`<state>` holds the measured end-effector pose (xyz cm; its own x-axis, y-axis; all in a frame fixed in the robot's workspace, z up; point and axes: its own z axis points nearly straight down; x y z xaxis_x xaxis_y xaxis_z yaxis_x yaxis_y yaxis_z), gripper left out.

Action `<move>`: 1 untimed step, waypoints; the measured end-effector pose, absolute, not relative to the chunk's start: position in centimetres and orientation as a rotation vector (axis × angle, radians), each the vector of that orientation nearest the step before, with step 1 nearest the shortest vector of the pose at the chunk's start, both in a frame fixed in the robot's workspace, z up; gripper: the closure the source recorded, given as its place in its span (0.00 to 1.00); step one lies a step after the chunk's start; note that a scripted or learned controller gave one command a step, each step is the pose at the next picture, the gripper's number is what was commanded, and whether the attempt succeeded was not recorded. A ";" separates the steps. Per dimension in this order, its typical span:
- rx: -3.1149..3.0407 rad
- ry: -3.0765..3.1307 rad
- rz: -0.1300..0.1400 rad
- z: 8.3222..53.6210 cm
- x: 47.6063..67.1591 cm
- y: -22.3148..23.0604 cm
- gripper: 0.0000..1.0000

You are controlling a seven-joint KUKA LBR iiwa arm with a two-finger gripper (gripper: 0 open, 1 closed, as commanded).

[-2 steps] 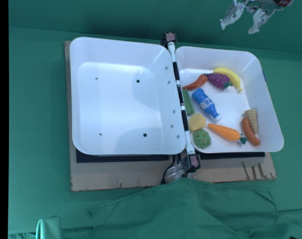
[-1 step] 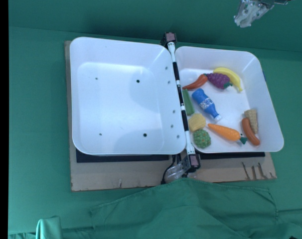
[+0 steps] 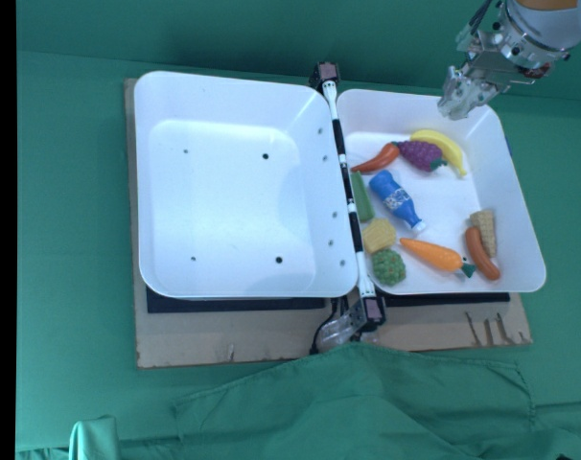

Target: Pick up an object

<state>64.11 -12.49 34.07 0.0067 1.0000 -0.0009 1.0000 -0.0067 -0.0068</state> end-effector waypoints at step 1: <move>-2.226 -2.210 0.008 24.5 60.7 -14.3 1.00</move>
